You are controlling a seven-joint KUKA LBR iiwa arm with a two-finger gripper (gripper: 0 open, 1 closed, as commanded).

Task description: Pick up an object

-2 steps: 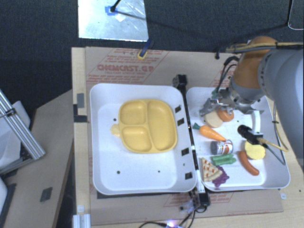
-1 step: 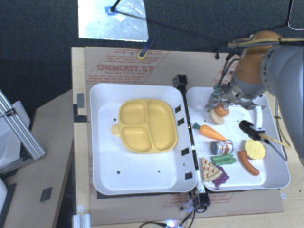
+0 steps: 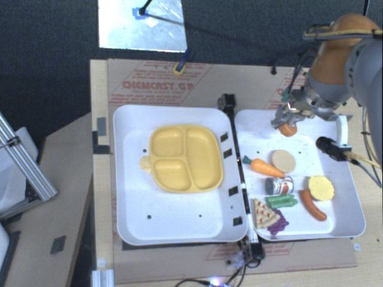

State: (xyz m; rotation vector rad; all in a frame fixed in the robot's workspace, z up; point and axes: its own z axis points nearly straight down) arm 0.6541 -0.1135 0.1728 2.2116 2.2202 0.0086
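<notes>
Front of right bin: a pizza slice (image 3: 263,212) sits at the near left corner with a purple leafy bit (image 3: 278,225) touching its right side.
Just behind that: a green bean-like piece (image 3: 281,201) lies flat, and a small can (image 3: 279,186) on its side is right above it, touching or nearly so.
Near right: a red sausage (image 3: 313,205) lies at a slant, with a yellow ridged round thing (image 3: 321,188) just behind it – looks like a corn slice, but hard to tell.
Middle of right bin: a carrot (image 3: 266,168) points toward the divider, and a tan round cookie-like disc (image 3: 283,160) sits just beside its thick end.
Left bin (image 3: 128,214): holds a yellow three-compartment plate (image 3: 182,158), roughly centred.
Right bin (image 3: 353,220): all the small food toys are in this one.
Far part of right bin: the gripper (image 3: 286,122) hangs low over the back of the bin, and a small orange object (image 3: 289,129) is right at its tip – the fingers seem closed around it, though the view is too small to be certain of the grip.
Arm (image 3: 341,58): grey with an orange section, coming in from the right.
Back of bench: a shiny metal sheet (image 3: 142,15) lies beyond both bins.
</notes>
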